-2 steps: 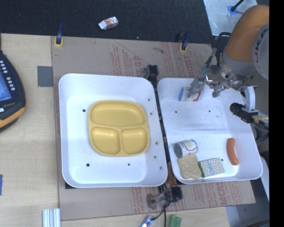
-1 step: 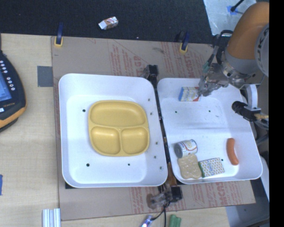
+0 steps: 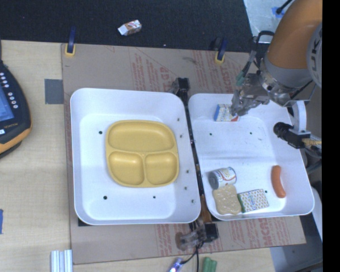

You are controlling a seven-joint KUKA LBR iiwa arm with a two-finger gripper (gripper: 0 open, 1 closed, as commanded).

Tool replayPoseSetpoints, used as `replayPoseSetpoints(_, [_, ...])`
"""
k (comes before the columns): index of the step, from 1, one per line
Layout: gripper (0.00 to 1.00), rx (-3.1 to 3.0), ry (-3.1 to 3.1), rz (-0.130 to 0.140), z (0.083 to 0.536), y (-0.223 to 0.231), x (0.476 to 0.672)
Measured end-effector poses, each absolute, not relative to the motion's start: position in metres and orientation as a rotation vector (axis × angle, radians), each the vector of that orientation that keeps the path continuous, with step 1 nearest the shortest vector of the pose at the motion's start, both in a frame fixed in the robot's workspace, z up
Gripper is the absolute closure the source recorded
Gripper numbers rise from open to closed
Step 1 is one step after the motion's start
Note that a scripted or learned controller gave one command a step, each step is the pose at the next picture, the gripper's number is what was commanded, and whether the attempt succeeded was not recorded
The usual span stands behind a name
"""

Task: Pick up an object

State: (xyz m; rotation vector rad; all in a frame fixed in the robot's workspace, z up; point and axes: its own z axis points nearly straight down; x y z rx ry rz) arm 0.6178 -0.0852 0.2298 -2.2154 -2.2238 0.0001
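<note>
My gripper [image 3: 238, 110] hangs over the far end of the right bin [image 3: 246, 143], its tips right beside a small blue and white packet [image 3: 221, 113] that lies against the bin's back wall. The packet sits just left of the tips; whether it is touched I cannot tell. Near the bin's front lie a small silver can [image 3: 222, 177] on its side, a tan slice of bread [image 3: 226, 200], a patterned green and white packet [image 3: 254, 200] and an orange sausage [image 3: 278, 181] by the right wall.
The left bin [image 3: 88, 152] holds a yellow divided plate [image 3: 142, 152]. A teach pendant [image 3: 3, 111] lies on the bench at far left. A crumpled wrapper [image 3: 130, 28] rests on the dark floor beyond the bench.
</note>
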Motion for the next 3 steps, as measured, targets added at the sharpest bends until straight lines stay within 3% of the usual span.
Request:
replayPoseSetpoints(1, [0.0,-2.215,-2.223,0.002,0.229,-0.086,0.617])
replayPoseSetpoints(2, [0.0,-2.221,-2.22,0.004,0.206,-0.189,0.655])
replayPoseSetpoints(3, [0.0,-2.217,-2.226,-0.003,0.253,-0.131,0.657])
